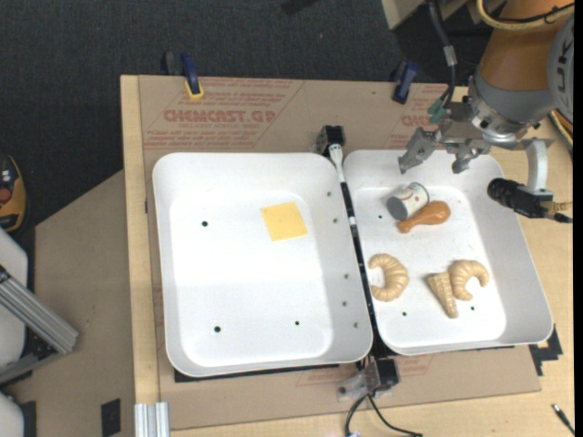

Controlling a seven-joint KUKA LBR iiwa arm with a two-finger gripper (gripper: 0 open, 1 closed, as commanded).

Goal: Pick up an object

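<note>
Two croissants (pixel 389 276) (pixel 460 285), one drumstick (pixel 424 216), one can (pixel 407 200), one cheese slice (pixel 283 221).

A flat yellow cheese slice (pixel 283 221) is seen lying in the left bin (pixel 182 244), slightly turned, in its upper middle part. In the right bin (pixel 510 280), a small grey and white can (pixel 407 198) is found on its side in the upper part, touched by an orange-brown drumstick (pixel 426 216) lying just below and to its right. Nearer the front edge, two tan croissants are placed side by side but apart: a curled croissant (pixel 389 275) at the left and a second croissant (pixel 458 284) at the right.
</note>
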